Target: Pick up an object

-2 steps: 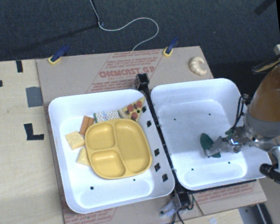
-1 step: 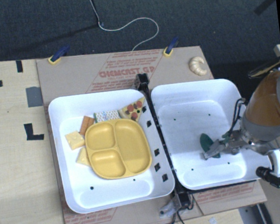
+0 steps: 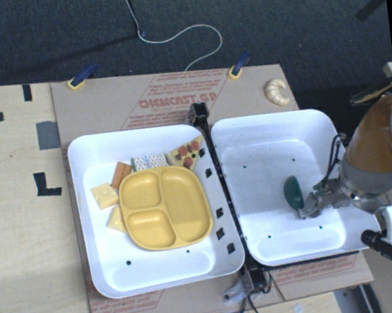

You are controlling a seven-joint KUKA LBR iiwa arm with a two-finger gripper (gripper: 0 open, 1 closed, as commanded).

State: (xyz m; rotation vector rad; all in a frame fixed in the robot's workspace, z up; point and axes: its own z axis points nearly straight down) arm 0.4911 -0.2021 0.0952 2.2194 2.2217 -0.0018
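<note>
Item 1: arm (image 3: pixel 378 147), coming in from the right w/ its gripper (image 3: pixel 310 204) sitting low in the right bin (image 3: pixel 264 130). You can't tell from this angle whether it's open or closed.
Item 2: dark green object (image 3: pixel 292 191), lying on the right bin's floor, just beside the gripper tip; contact unclear.
Item 3: left bin (image 3: pixel 99 260), holding a yellow divided tray (image 3: pixel 165 207) that's lying over a few small pieces (image 3: pixel 106 195) along its upper-left side.
</note>
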